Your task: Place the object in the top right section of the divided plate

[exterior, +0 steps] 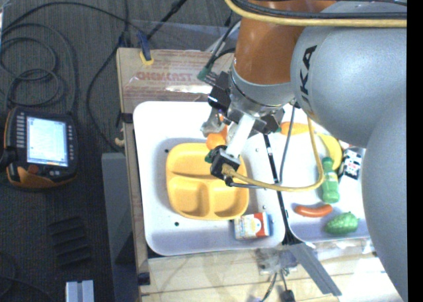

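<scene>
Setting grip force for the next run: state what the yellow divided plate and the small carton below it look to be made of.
The divided plate: probably moulded plastic, smooth, slightly glossy; uniform yellow, rounded rim and ridges. The small carton: seemingly printed card, possibly a plastic toy; flat boxy faces with white and orange print.

1. Yellow divided plate (192,188): the corner at 1 o'clock is covered by the arm (344,63).
2. Orange object (214,140), at 12 o'clock of the plate: mostly hidden, kind cannot be told.
3. Right bin (305,226): the 3 o'clock side lies under the arm.
4. Yellow item (332,149): partly hidden.
5. Black-and-white item (352,163): partly hidden by the arm, too small to tell.
6. Carton (253,226): print unreadable.
</scene>
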